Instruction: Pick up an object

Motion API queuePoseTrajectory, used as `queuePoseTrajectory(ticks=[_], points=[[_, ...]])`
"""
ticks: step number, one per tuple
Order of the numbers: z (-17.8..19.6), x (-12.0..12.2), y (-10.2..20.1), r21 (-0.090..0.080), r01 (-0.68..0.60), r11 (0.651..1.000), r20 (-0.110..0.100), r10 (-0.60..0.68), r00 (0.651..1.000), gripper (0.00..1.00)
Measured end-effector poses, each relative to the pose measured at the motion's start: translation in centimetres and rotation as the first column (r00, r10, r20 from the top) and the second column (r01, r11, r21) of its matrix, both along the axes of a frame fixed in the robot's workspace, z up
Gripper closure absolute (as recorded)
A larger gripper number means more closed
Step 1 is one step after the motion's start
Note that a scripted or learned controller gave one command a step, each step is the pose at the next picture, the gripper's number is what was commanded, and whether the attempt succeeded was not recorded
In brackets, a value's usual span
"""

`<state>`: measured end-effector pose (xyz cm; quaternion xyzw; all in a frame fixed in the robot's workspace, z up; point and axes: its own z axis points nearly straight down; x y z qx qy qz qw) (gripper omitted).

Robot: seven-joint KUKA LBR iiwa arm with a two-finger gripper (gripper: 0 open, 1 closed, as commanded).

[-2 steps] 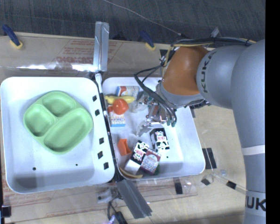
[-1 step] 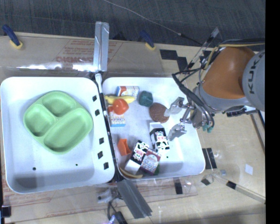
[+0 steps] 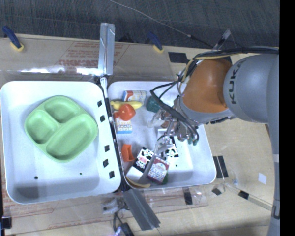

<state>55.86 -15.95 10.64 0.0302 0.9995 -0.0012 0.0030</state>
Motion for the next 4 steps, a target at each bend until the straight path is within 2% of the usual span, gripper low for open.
queuePoseTrajectory(ticks=[1,2,3,4], points=[[-1.4,-6.6,-0.7,0.003,0.091,0.996,-0.004,-0.091,0.996,0.00],[-1.3,-1.1,-5.0,0.001,-0.274,0.962,-0.002,0.274,0.962,0.00],[-1.5,-0.7,-2.9,0.004,-0.303,0.953,-0.006,0.303,0.953,0.00],[-1.5,-0.7,-1.5,0.005,-0.171,0.985,-0.009,0.171,0.985,0.00]])
